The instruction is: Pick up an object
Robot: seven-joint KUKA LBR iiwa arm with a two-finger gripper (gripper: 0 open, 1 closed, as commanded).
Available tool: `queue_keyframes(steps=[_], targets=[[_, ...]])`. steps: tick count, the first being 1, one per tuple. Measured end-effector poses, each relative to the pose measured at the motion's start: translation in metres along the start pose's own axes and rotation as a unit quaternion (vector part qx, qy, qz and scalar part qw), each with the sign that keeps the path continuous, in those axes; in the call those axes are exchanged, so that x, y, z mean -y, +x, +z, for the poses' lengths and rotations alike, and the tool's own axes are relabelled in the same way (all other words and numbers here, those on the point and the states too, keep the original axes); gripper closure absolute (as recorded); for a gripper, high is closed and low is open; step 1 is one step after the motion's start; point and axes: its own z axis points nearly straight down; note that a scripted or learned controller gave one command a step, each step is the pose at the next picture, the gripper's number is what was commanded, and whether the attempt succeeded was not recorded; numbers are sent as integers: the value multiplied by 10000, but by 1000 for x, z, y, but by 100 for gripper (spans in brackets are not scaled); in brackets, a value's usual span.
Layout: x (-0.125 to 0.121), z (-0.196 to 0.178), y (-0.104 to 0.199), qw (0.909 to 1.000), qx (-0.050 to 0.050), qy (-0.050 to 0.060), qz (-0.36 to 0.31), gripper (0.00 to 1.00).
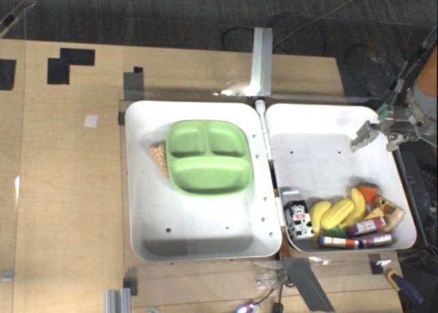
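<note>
green tray [207, 156] in left bin [147, 188]; hand [380, 137] over right bin [321, 140].

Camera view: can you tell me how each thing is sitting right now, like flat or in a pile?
green tray: lying flat, right way up, in the left bin.
bananas: piled at the near edge of the right bin.
markers: lying flat against that bin's near wall.
small box: tucked in the right bin's near-left corner.
gripper: above the right bin's far right side, apart from the pile.
</note>
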Motion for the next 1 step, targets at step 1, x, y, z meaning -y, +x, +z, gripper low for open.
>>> queue_keyframes(steps=[1], targets=[[-6,70,52,9998,-2,3,-173,0]])
